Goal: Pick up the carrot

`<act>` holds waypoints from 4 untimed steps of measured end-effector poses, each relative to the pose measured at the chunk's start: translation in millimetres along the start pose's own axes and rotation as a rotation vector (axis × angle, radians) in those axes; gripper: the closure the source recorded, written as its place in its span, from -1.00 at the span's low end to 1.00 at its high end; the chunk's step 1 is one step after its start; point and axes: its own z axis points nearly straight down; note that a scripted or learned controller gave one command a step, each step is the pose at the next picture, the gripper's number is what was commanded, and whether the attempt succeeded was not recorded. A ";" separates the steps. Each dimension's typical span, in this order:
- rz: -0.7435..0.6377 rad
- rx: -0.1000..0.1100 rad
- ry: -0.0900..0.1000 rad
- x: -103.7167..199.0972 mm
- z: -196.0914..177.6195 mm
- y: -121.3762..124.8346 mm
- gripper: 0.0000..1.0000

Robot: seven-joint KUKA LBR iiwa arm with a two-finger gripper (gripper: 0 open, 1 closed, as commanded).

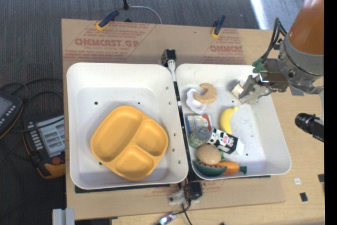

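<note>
The carrot [229, 167] is orange with a green end and lies along the front wall of the right bin [274, 129], beside a green item [208, 169]. My gripper [247, 91] hangs over the far right part of that bin, well behind the carrot and just beyond the banana [227, 119]. Its fingers stand open with nothing between them.
The right bin also holds a tan ring [207, 93], a white piece [195, 104], a clear blue packet [198, 127], a black-and-white item [224, 140] and a brown ball [208, 154]. A yellow divided plate [130, 147] lies in the left bin [84, 81].
</note>
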 end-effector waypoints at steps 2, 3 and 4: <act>0.001 0.000 -0.002 -0.5 -9.6 0.4 -1.00; 0.167 -0.001 0.006 -43.5 -57.5 -0.6 -1.00; 0.184 -0.001 0.005 -76.1 -106.6 0.0 -1.00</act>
